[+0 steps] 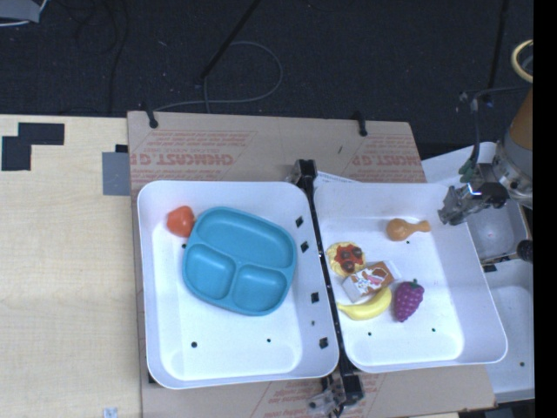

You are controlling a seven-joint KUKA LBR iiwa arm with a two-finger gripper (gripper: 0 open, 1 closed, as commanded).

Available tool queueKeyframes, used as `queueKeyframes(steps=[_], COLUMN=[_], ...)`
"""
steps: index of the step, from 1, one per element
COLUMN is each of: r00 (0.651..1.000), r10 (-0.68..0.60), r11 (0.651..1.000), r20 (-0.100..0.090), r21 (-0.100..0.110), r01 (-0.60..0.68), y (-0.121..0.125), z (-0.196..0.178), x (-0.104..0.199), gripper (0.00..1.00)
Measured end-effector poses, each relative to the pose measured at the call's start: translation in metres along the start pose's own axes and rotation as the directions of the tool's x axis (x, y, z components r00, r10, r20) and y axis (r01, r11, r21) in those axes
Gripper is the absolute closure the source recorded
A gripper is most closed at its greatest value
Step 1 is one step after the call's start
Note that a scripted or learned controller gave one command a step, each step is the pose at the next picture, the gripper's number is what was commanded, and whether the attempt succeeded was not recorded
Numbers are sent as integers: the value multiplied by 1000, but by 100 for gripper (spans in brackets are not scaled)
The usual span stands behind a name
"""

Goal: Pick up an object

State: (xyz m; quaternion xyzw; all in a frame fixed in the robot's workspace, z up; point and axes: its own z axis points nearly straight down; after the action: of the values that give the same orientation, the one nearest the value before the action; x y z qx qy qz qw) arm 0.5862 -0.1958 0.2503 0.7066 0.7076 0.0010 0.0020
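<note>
We have even, bright light from overhead on both white bins (392, 360), which come close to washing out. Shadows fall soft and short under the blue plate (239, 259) and the banana (370, 306). The far dark floor (261, 33) swallows detail. Everything's slightly soft and grainy, and we spot no strong glare.

The wooden bench (61, 259) bears cardboard (261, 151) under two white bins (174, 355).
</note>
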Motion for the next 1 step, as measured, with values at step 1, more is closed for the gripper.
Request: queueKeyframes(steps=[1], r00=[1000], r10=[0], r11=[1000], r20=[0], r21=[1], r01=[0], y=[1], z=[-41], x=[-1], gripper=[100])
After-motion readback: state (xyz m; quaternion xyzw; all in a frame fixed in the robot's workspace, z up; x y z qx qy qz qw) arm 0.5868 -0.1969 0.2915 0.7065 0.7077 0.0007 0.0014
